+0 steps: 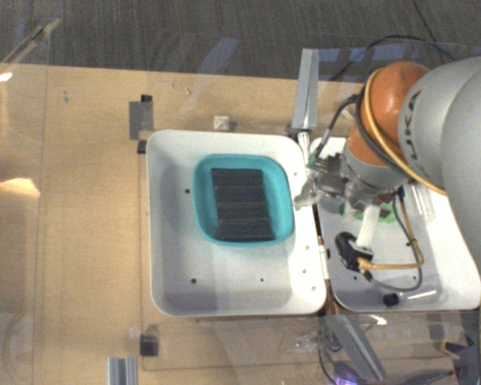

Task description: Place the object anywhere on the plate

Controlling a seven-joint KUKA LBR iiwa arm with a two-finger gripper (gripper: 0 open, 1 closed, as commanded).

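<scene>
- Over the right bin (457, 283), the gripper (361, 215) hangs low; whether it is released or clenched cannot be told.
- Just below it lies a small black object (349, 249) on the bin floor.
- Left, the teal plate (282, 199) sits in the left bin (172, 271).

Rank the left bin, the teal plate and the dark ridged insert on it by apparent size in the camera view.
1. Left bin
2. Teal plate
3. Dark ridged insert
Each sits inside the one before it, so the order is clear.
</scene>
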